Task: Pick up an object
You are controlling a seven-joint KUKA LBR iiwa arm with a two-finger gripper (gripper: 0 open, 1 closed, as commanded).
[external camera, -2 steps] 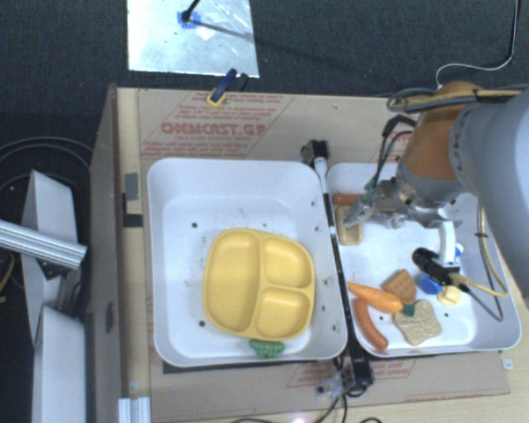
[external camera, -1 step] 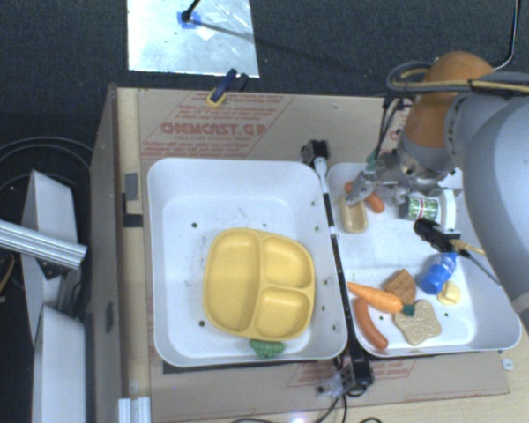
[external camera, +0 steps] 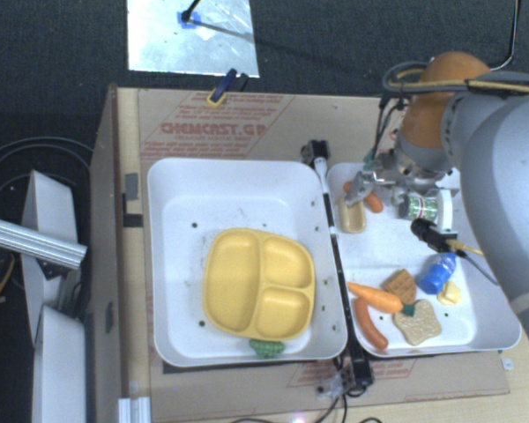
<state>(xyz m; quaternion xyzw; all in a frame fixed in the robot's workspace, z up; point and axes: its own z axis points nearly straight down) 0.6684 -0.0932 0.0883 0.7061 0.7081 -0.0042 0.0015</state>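
Observation:
My gripper [external camera: 360,192] hangs low over the far left corner of the right bin [external camera: 487,328]. Just below it lies a tan oblong piece [external camera: 352,219], and a small orange piece [external camera: 374,204] sits beside it. A green and white can [external camera: 423,208] lies on its side to the right of the gripper. Toward the bin's near end are a blue object [external camera: 435,274], a small yellow piece [external camera: 449,294], an orange carrot [external camera: 376,297], a redder carrot [external camera: 371,323], a brown cracker [external camera: 399,284] and a slice of toast [external camera: 418,323].
The left bin [external camera: 172,236] holds a yellow divided plate [external camera: 257,282], with a green item [external camera: 266,348] peeking out at the plate's near edge. The arm's grey body covers the right bin's far right side. A cardboard sheet lies under both bins.

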